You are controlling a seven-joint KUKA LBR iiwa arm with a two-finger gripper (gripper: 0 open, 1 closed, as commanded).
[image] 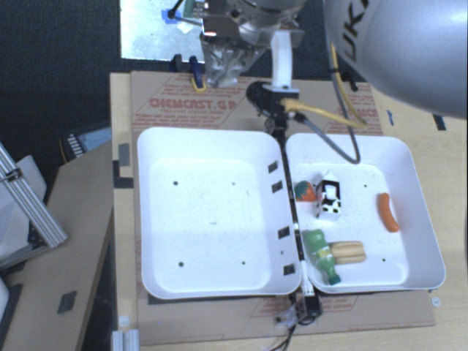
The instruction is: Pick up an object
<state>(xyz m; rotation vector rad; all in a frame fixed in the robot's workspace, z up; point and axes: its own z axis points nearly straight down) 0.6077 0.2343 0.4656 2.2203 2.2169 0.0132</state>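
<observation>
- White plastic: two shallow bins lie side by side on the worktop (124, 284), the left bin (212, 210) in the frame's centre-left, the right bin (409, 196) in the centre-right.
- All the small things lie in the right bin: an orange-and-green piece (304, 191) near the divider, touching or just beside a black-and-white cow figure (329, 198).
- An orange sausage-shaped item (388, 212) lies well apart, toward that bin's right wall.
- A green bottle (322, 255) lies tilted at the lower left of that bin, a tan bread-like roll (348, 251) against its right side.
- The grey arm (395, 35) fills the upper right; its gripper (219, 68) hangs at the top centre over the cardboard sheet (183, 102) behind the bins, well away from every object.
- Whether the jaws are spread or pressed together, I cannot tell.
</observation>
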